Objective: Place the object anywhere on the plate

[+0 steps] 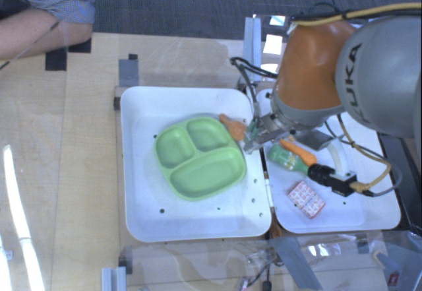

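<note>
A green divided plate (198, 164) lies in the left white bin (151, 217). An orange carrot-shaped object (231, 127) sits at the plate's upper right rim, its right end right against my gripper (253, 136). The gripper hangs low over the strip between the two bins, just right of the plate. The arm's big orange and grey wrist covers the place where gripper and object meet, so a grasp cannot be made out.
The right bin (369, 217) holds a green bottle-like item (287, 160), an orange piece (298, 149) and a pink checked box (306, 198). A person's arm (39, 19) rests on the bench at the top left.
</note>
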Available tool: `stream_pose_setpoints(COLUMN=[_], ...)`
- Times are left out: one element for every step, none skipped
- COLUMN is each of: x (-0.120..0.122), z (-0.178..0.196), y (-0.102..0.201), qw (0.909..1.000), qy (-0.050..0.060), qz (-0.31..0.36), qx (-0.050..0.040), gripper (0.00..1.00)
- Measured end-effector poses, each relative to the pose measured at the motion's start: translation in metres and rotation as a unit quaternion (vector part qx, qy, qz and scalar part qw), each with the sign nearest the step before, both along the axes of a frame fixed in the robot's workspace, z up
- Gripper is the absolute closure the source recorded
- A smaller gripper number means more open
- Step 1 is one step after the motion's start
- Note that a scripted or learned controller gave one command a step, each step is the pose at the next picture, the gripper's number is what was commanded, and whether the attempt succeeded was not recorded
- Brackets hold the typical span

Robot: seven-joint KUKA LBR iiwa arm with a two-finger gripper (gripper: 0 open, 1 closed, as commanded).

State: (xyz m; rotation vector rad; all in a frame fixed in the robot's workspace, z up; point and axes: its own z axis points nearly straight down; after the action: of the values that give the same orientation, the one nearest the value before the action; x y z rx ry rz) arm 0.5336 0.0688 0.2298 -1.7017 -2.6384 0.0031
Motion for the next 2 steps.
stream_pose_setpoints(x=[0.045, 0.017], z=[0.203, -0.045], y=[-0.078, -0.036], qw=[0.9989, 0.9953], qy=[-0.009, -0.003], qz=[0.046, 0.097], qx=[-0.0001, 0.0008], gripper=[1.00, 1.00])
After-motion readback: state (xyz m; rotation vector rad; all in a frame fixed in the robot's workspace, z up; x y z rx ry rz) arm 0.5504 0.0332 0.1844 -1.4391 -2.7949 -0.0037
